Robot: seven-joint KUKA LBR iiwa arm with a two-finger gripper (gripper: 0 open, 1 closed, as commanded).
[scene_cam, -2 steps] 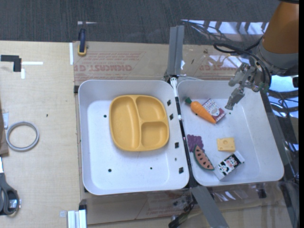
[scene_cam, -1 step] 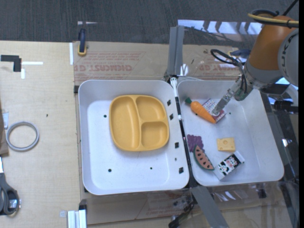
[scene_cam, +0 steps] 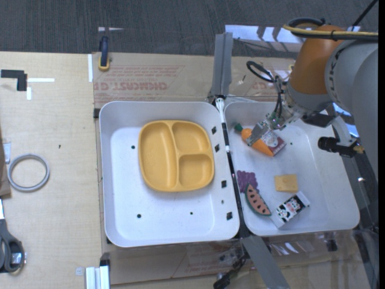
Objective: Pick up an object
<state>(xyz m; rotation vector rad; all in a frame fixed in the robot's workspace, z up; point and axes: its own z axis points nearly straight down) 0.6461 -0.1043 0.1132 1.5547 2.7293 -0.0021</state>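
Two white bins stand side by side: the left bin (scene_cam: 114, 179) and the right bin (scene_cam: 325, 185). The left bin has one yellow divided plate (scene_cam: 176, 155). The right bin has one carrot (scene_cam: 257, 142), one bunch of purple grapes (scene_cam: 246, 179), one watermelon slice (scene_cam: 257, 201), one yellow block (scene_cam: 286, 183) and one black-and-white carton (scene_cam: 292, 208). One roll of tape (scene_cam: 27, 172) lies on the bench (scene_cam: 48, 221).

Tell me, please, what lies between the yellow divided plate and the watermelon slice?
In the camera view, the two bins' adjoining walls and a purple grape bunch lie between the plate and the watermelon slice.
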